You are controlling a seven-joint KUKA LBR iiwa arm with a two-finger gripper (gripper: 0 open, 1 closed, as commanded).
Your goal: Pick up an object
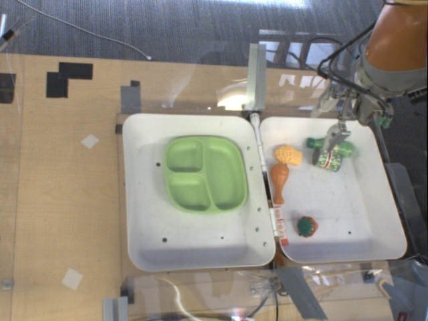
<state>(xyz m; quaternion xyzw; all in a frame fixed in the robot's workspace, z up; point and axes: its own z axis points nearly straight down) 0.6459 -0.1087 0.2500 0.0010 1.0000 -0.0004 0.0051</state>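
Over the right bin (pixel 374 233), the gripper (pixel 336 137) hangs low at the far side, right above a green bottle (pixel 331 154), though whether it has closed on anything I cannot tell. Nearer the divider lie a yellow corn piece (pixel 288 155), an orange drumstick (pixel 279 181) and a strawberry (pixel 306 226) (well apart); the left bin (pixel 140 239) holds a green sectioned plate (pixel 204 174).

Wooden bench (pixel 60 199) bears two white bins (pixel 144 246) — perhaps taped-on black patches (pixel 67 77).

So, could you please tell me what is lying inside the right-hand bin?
The right-hand bin holds a yellow corn piece, an orange drumstick, a small green-and-red toy and a green bottle, partly covered by the hand.
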